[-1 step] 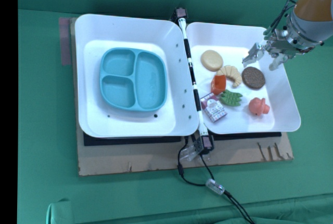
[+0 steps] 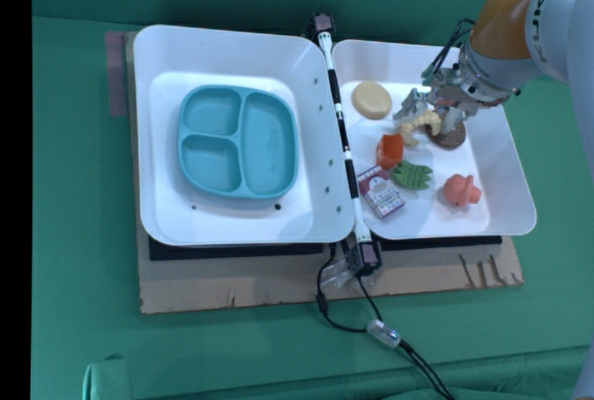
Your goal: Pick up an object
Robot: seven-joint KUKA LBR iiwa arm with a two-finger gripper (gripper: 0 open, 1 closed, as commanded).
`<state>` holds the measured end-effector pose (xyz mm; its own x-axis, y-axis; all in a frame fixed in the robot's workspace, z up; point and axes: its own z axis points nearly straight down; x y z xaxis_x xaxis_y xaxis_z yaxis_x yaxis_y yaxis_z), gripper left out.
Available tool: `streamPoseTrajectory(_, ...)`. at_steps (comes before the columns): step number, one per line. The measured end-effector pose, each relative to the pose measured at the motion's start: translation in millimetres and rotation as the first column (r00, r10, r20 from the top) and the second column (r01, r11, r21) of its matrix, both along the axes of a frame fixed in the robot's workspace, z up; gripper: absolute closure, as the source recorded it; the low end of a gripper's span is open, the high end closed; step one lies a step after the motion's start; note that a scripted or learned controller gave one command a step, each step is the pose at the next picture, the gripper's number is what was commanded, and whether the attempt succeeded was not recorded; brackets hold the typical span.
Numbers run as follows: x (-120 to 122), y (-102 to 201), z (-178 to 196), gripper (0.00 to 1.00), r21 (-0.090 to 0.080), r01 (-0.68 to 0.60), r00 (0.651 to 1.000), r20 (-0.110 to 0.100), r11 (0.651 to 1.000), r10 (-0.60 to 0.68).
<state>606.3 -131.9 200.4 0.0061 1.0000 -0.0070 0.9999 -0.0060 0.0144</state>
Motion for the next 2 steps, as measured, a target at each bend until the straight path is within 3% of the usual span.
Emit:
streamPoseTrajectory(1, 2.5, -2.7, 14.8, 1.0, -0.004, 0.005, 1.0, 0.01, 1.0, -0.005)
streamPoseTrajectory(2, -89.0, 42.0, 81.1, 1.0, 0.007, -0.001, 1.0, -0.012, 1.0, 0.001)
